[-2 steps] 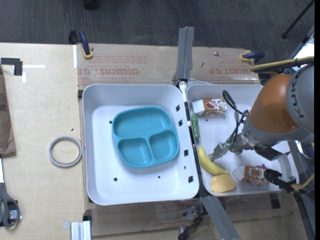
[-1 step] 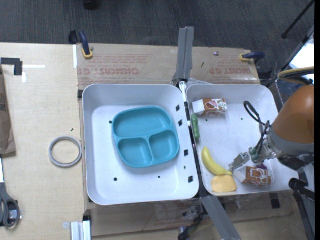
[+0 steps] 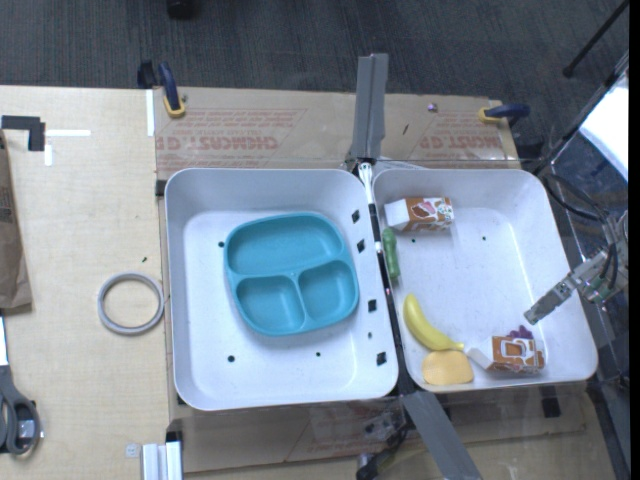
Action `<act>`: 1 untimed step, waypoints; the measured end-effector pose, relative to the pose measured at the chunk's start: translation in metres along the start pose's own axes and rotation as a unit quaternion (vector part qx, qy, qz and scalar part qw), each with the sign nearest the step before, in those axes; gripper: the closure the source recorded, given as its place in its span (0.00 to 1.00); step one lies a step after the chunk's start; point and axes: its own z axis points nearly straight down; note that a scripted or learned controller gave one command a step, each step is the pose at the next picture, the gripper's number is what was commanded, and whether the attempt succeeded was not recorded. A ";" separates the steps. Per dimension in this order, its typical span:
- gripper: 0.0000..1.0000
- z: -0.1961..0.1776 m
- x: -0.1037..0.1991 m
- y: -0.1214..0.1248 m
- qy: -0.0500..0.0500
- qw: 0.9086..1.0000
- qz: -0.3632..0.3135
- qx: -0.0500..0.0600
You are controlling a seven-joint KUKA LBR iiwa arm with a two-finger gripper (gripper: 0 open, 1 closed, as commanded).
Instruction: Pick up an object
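**Gripper poised at the right bin's edge, nothing picked yet**

From the overhead camera, two white bins sit side by side on the worktop (image 3: 80, 218). The left bin (image 3: 190, 268) carries a blue divided plate (image 3: 292, 273), lying flat in the middle, likely just parked there out of the way. The right bin (image 3: 500, 258) holds the loose pickable things, scattered apart so that each could be taken singly: a small carton (image 3: 422, 213) at the far left corner, a slim green item (image 3: 390, 255) lying along the left wall, a banana (image 3: 428, 325), a yellow round piece (image 3: 448, 368) touching the banana's near end, and a second carton (image 3: 516, 355) just beside that at the near wall.

The gripper (image 3: 545, 306) comes in from the right, slanted down toward the near-right corner, just above the second carton. I cannot tell how its fingers stand; nothing shows between them.

The banana's long axis runs from far-left to near-right. The second carton, my guess for the target, lies with its long side left to right.
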 end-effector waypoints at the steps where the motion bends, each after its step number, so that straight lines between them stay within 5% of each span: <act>1: 0.00 0.093 0.034 0.033 -0.001 0.986 -0.165 -0.001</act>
